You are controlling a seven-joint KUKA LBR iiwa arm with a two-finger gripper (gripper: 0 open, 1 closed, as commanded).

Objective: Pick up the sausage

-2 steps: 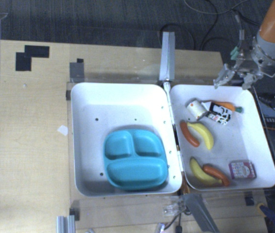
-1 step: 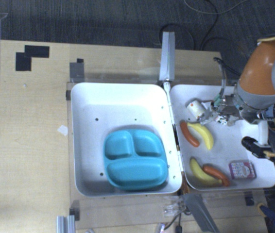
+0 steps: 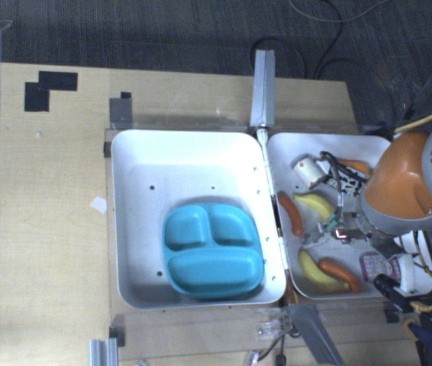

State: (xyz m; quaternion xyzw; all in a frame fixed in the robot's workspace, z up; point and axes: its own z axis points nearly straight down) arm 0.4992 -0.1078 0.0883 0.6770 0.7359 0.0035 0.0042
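Two white bins sit side by side on the bench (image 3: 48,204), so you've got a source side and a drop side. Left bin (image 3: 136,166) carries a blue divided tray (image 3: 212,250), likely where food goes once picked. Right bin (image 3: 369,141) has the food pile, w/ the arm (image 3: 407,181) over it from the right.

You want the sausage (image 3: 291,212): reddish-brown, lying lengthwise along the right bin's left wall, just beside the divider. Snug against the wall like that, I'd judge a finger has little room on that side. Approach along its length, not across.

Careful: a second sausage-like piece (image 3: 340,273) lies near the bin's front edge, touching a banana (image 3: 314,271). Another banana (image 3: 315,204) sits just right of the target, near it. An orange-ish piece (image 3: 353,166) is toward the back, plus a white cup-like thing (image 3: 306,170).

Tool (image 3: 336,227) hangs low mid-bin, betw. the bananas, near the target but not on it. It's dark and cluttered w/ cables, so you can't tell if it's spread or closed; nothing visibly in it. Task looks not yet done.

Writing: "KU…" in dark letters on the arm's grey shell at the far right, cut off by the frame edge. A small purple packet (image 3: 372,265) by the arm has print, too small to read.
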